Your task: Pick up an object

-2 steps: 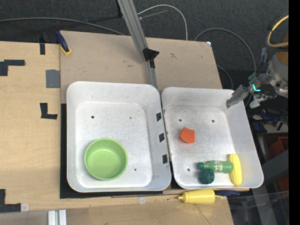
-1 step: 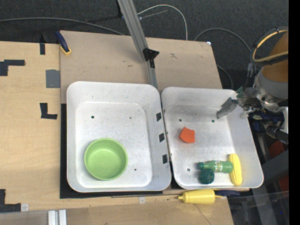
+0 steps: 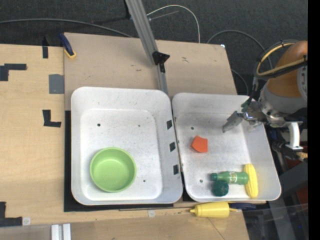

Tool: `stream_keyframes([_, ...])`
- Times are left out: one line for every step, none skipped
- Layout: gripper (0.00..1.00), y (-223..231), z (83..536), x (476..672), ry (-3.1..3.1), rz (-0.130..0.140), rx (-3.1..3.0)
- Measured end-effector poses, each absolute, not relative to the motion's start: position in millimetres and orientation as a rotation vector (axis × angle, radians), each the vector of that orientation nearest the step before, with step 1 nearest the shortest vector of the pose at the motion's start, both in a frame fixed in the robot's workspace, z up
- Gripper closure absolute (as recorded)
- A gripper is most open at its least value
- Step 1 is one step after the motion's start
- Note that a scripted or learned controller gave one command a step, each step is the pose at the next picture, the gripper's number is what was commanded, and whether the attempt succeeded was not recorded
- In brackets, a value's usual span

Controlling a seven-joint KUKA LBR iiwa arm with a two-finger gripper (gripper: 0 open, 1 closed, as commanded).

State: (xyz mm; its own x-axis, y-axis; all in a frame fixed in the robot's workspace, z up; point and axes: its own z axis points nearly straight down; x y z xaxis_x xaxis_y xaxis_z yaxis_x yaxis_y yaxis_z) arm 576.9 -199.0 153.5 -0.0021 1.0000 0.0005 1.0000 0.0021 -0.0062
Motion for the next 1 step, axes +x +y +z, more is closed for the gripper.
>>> stream_keyframes([0.0, -190.8, 103.1, 569.2, -2.22, 0.006, -2.216])
